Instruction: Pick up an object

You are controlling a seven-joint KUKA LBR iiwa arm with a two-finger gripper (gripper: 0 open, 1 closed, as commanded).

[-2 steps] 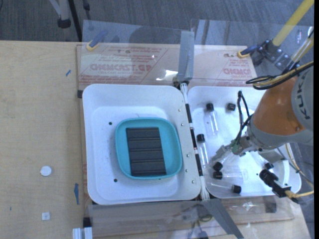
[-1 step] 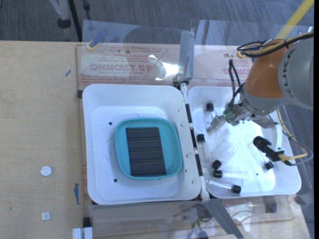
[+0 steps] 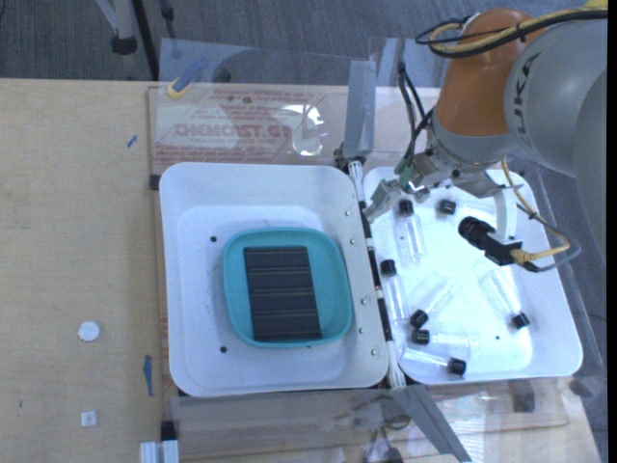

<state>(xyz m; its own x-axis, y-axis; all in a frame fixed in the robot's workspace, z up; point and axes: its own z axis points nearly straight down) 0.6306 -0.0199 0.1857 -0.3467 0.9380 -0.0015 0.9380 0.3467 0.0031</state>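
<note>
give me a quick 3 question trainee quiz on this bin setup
1. True or false: the teal tray sits in the left bin.
2. Which bin holds the clear vials with black caps? A) left B) right
3. Fill in: the dark ribbed block lies inside the ____.

Key: 1 true. 2 B. 3 teal tray.
</note>
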